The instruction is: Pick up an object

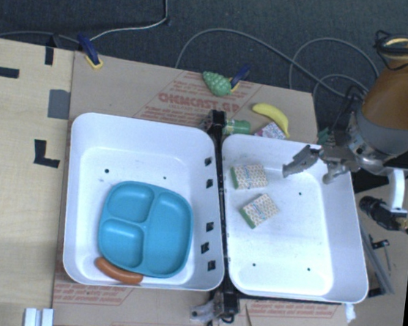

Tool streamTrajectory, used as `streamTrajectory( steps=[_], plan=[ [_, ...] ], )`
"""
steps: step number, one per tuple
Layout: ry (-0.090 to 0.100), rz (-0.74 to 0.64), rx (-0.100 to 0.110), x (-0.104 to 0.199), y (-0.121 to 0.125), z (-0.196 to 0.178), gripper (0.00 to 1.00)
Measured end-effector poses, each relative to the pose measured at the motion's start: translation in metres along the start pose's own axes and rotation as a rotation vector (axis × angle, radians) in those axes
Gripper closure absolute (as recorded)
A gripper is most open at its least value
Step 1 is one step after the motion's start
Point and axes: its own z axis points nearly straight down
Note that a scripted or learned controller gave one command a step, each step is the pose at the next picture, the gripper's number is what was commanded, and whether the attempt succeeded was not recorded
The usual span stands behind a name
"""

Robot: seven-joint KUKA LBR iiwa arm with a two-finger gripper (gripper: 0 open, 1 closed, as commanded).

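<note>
A wooden bench (8, 194) topped with a printed cardboard sheet (189, 105) carries two shallow white bins side by side, with dark carpet and loose cables beyond its far edge. The left bin (89, 137) holds a blue divided plate (144, 229) toward its near side, and an orange sausage-shaped toy (118, 272) lies against the plate's near-left rim. The right bin (341, 249) holds two small patterned blocks: one block (249, 177) sits at the far left of the bin close to the dividing wall, and the other block (259, 210) lies just nearer and slightly to the right of it, tilted; the two are close but apart. Behind the bins on the cardboard lie a green toy (217, 83), a yellow banana (271, 117) and a small pinkish item (271, 131) next to it. The arm (395, 108) comes in from the right, and its gripper (314, 165) hangs over the far right part of the right bin with its two fingers spread wide and nothing between them, well to the right of both blocks.
</note>
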Motion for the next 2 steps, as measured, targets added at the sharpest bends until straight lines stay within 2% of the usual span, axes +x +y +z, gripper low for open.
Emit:
streamTrajectory(
  steps=[1, 2],
  plan=[
    [0.001, 0.0, 0.002, 0.037, 0.002, 0.1, 0.0],
    [-0.007, 0.002, -0.014, 0.031, -0.006, 0.157, 0.0]
  ],
)
